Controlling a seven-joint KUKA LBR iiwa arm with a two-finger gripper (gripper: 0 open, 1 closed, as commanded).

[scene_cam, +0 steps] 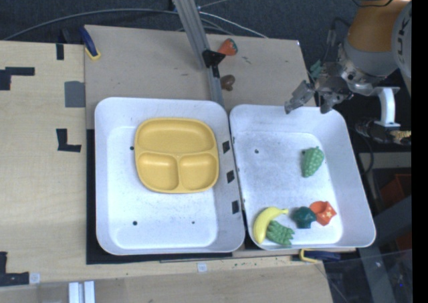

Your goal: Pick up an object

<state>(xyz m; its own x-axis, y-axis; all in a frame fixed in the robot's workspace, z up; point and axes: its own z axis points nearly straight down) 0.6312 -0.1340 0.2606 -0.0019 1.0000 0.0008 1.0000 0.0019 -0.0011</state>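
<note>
The right bin [267,161] holds a green bunch of grapes [311,161] near its right side. At its front lie a yellow banana [265,220], a green knobbly toy [280,233], a dark teal piece [303,217] and a red-orange piece [324,212]. My gripper [309,99] hangs over the bin's far right corner, well behind the grapes, with its two fingers spread apart and nothing between them.
The left bin [114,161] holds a yellow divided plate [177,154]. A grey metal bar [190,14] slants down from the top to the gap between the bins. A small orange object [229,46] and a brown one [227,82] lie behind the bins.
</note>
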